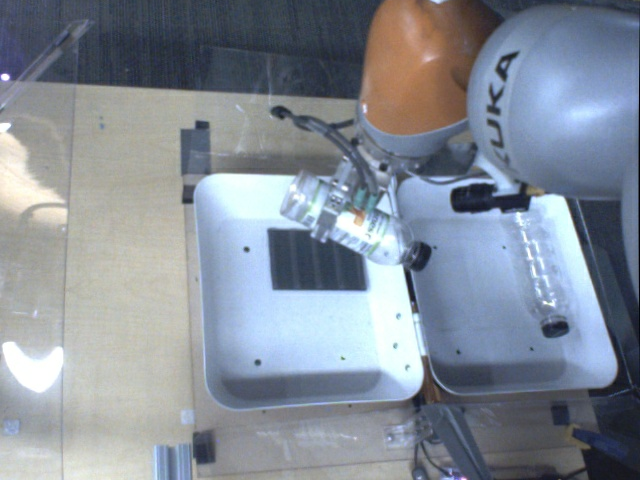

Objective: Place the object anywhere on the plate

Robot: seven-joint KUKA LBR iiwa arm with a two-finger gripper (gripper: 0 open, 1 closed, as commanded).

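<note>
pincer (345, 203) clamped across a clear labelled bottle (345, 223), held tilted over the left bin (225, 368); dark plate (315, 263) lies directly below. risk: off-centre grip lets the bottle swing, land slantwise and roll off the plate

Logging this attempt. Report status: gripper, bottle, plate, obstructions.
Gripper over left bin, shut on labelled bottle, held tilted. Dark plate directly beneath, bare. Second clear bottle lies in right bin, out of the way.
</note>
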